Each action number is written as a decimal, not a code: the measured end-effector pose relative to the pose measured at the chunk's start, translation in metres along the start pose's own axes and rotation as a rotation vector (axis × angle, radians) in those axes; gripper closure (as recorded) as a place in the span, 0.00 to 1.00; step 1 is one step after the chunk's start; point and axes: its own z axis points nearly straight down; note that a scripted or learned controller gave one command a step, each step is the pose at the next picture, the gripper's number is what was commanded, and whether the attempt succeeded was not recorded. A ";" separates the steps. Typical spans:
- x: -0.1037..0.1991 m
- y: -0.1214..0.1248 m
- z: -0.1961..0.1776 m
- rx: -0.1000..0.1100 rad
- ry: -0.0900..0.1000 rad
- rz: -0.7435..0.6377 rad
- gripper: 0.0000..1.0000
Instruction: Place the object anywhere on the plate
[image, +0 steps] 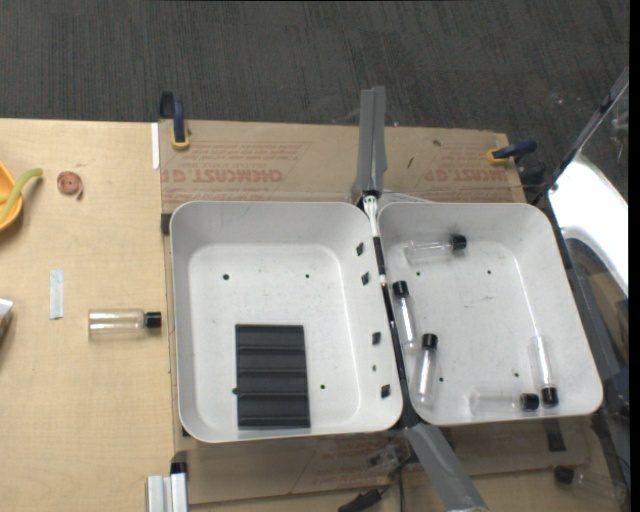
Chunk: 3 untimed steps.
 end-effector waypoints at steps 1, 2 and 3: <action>0.052 -0.064 0.000 0.000 0.000 0.129 0.00; 0.014 0.025 0.000 0.000 0.001 0.251 0.00; -0.056 -0.009 -0.001 0.000 0.001 0.253 0.00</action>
